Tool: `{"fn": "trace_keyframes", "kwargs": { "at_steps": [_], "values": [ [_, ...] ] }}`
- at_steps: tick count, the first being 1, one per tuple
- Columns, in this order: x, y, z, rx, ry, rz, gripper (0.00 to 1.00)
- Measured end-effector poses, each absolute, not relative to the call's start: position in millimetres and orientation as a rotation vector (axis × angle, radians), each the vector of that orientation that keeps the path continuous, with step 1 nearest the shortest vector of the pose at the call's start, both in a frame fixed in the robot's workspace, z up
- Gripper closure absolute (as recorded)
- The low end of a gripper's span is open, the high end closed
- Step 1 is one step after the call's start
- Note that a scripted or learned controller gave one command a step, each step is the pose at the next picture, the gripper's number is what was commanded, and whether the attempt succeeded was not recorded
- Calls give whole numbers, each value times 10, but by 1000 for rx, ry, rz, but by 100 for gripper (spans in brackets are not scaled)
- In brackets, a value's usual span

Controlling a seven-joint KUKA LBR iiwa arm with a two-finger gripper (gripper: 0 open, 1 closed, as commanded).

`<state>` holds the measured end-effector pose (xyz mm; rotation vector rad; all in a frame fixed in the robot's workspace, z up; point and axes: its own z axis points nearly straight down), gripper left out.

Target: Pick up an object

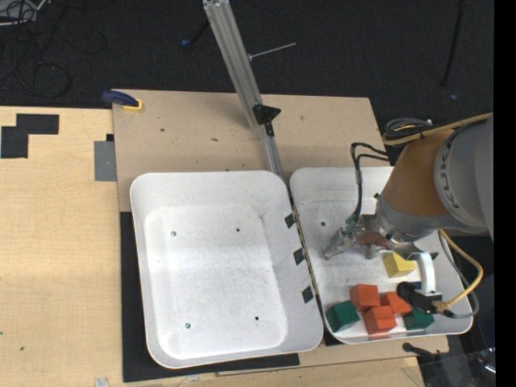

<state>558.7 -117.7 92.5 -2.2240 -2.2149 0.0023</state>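
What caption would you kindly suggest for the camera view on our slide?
Arm's tool low over the right bin, above a cluster of orange, green and yellow blocks.

Both bins (214, 276) look like matt white plastic, finely speckled. The bench (193, 135) is pale, unvarnished wood. A ribbed metal rail (234, 51) at the far side has a dull silver sheen. The arm (451, 176) has a smooth grey shell. The blocks (375, 306) near right look matt.

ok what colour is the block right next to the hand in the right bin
Yellow block, seen from the camera view, beside the hand.
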Motion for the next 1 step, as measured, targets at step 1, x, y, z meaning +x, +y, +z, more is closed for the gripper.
{"fn": "trace_keyframes", "kwargs": {
  "at_steps": [1],
  "values": [
    [5582, -1193, 1023, -2231, -2205, 1, 100]
  ]
}}
